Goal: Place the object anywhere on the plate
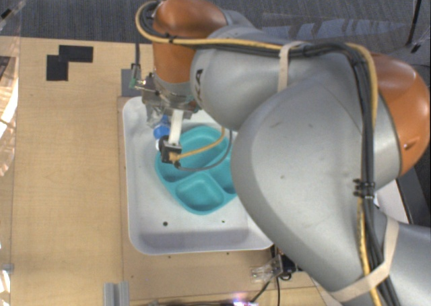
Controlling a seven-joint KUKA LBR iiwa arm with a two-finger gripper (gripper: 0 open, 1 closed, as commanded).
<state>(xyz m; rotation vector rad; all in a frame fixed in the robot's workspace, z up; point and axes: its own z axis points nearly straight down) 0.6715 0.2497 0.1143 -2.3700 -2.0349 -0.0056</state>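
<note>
Gripper [159, 114] low at rim of teal plate [199, 193], blue object [161, 131] beside it (opening cannot be told)

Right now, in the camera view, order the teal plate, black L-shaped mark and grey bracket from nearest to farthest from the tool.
1. teal plate, beside the tool.
2. black L-shaped mark, bench's upper left.
3. grey bracket, bottom edge.

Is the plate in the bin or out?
In. The plate lies on the floor of the bin, whose white wall shows past its left and near sides.
</note>
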